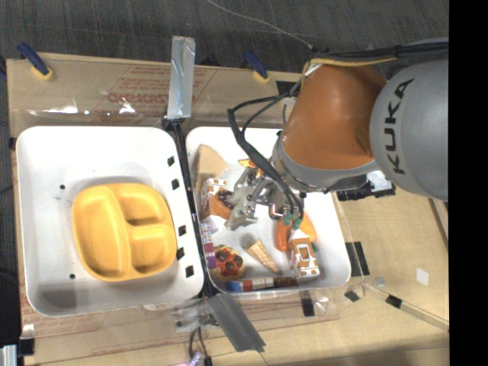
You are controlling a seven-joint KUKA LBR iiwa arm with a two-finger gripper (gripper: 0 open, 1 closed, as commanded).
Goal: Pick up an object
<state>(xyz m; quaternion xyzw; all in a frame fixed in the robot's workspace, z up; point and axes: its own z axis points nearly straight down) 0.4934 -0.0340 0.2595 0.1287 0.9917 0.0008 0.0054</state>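
Observation:
My gripper (242,204) reaches down into the right bin (329,212), its metal fingers low among several small toy food items. Right beside the fingers lies an orange-brown piece (221,203). An ice-cream cone (263,256) lies just below the gripper, and an orange carrot-like piece (284,235) sits to its right. A white and orange carton (303,256), a round pizza-like toy (227,261) and a red and blue marker (259,284) lie along the bin's near side. A tan wedge (210,161) rests in the far left corner. Whether anything sits between the fingers is hidden.
The left bin (38,158) holds a yellow divided tray (122,229). A black divider strip (187,197) runs between the two bins. The arm's orange band (335,120) and grey body (415,128) overhang the right bin's far right part. Cables (252,128) loop near the wrist.

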